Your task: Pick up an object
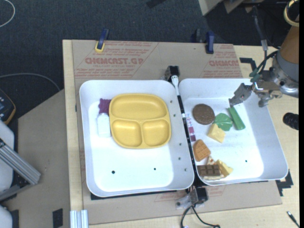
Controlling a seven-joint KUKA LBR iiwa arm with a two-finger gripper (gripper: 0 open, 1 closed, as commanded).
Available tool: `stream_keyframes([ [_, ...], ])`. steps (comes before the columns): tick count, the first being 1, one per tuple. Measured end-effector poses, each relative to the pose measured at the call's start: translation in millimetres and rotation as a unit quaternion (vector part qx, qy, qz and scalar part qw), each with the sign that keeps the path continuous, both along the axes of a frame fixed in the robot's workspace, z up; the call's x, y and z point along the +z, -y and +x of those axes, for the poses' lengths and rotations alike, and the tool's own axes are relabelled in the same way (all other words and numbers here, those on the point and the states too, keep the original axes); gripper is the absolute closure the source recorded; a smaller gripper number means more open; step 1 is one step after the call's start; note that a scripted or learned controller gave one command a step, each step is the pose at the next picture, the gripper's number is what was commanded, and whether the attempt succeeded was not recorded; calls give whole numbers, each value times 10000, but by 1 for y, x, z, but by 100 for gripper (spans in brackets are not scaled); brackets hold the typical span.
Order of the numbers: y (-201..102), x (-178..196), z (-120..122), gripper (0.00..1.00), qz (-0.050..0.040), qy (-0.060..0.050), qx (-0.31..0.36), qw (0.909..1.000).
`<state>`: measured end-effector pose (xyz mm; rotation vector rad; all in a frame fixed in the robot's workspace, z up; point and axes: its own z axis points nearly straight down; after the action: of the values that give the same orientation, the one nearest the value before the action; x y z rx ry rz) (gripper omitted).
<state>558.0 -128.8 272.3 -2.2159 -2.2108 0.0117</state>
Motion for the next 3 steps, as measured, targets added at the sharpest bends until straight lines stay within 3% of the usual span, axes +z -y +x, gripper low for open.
stream_keyframes([
  [1, 0, 6, 2, 0, -9, 57, 12, 10000],
  [3, 4, -80, -2, 0, -2, 31, 8, 10000],
])
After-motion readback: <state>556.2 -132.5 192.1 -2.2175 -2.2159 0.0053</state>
